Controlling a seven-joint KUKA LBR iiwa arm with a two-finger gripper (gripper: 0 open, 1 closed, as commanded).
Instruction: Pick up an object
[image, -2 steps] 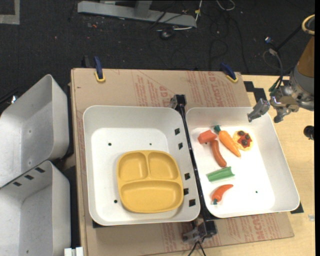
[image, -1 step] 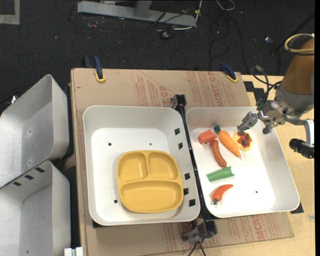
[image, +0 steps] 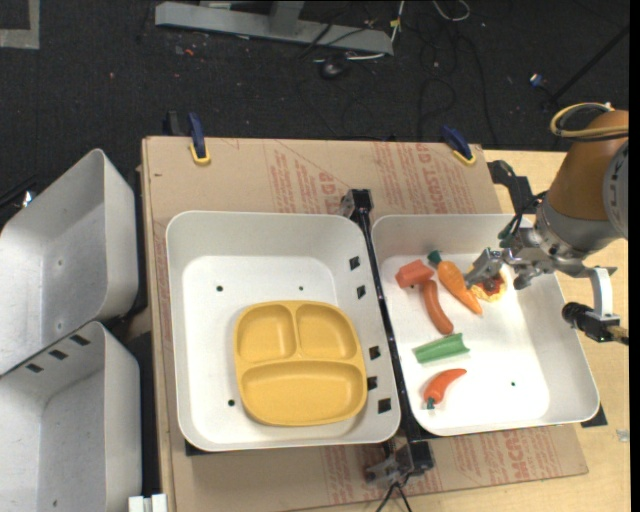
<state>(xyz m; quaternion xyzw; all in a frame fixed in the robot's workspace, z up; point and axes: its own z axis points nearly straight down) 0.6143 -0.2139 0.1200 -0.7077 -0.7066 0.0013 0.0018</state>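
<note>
The right bin (image: 560, 390) holds several toy foods. An orange carrot with a green top (image: 457, 283) lies in its upper middle, beside a red sausage-like piece (image: 430, 297). A green bar (image: 441, 349) and a red-orange chili pepper (image: 443, 384) lie lower down. My gripper (image: 492, 272) hangs low at the carrot's right end, over a small yellow and red piece (image: 491, 290). That piece sits right at the fingertips, and whether it is gripped is unclear.
The left bin (image: 190, 290) bears a yellow divided plate (image: 299, 362). A black divider (image: 376, 300) runs between the bins. The arm's grey and orange wrist (image: 588, 190) reaches in from the right above the right bin's far corner. White containers (image: 60, 330) stand left of the bench.
</note>
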